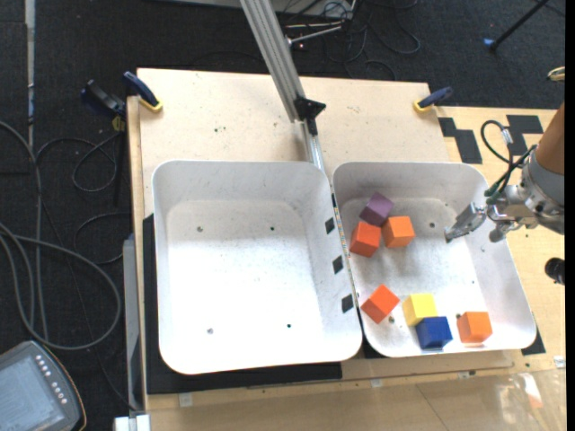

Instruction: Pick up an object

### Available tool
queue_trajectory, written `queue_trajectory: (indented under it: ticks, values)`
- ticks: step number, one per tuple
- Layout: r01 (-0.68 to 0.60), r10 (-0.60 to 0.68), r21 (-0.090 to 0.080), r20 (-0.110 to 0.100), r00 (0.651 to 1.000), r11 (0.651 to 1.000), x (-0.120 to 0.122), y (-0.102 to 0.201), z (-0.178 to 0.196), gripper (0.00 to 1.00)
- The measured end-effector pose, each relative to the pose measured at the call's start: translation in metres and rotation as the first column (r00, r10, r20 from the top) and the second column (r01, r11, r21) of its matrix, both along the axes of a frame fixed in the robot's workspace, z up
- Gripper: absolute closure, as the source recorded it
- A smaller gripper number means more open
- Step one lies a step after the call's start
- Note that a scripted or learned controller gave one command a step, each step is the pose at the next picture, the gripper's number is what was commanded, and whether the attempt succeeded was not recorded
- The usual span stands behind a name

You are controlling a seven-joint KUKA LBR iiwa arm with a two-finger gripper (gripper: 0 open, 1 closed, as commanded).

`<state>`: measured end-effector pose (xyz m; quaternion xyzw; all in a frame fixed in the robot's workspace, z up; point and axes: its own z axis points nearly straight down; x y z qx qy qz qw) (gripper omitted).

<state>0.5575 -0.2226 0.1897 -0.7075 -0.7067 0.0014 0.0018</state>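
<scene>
The gripper hangs open and holds nothing; the orange cube lies well to its left.

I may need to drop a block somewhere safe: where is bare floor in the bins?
The left bin offers bare floor wall to wall. In the right bin, free floor lies between the gripper and the yellow cube. Crowded: the purple cube cluster by the divider, and the front row around the blue cube.
</scene>
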Motion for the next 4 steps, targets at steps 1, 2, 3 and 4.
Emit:
queue_trajectory:
  ticks: [1, 2, 3, 4]
  values:
    - [-0.001, 0.001, 0.001, -0.001, 1.0, 1.0, -0.007, 0.009, -0.052, 0.0]
    - [-0.001, 0.001, -0.002, 0.007, 1.0, 1.0, -0.005, 0.008, -0.038, 1.0]
    - [-0.003, 0.003, -0.004, 0.013, 1.0, 1.0, -0.005, 0.005, 0.025, 1.0]
    - [-0.002, 0.002, -0.002, 0.004, 1.0, 1.0, -0.005, 0.006, 0.011, 1.0]
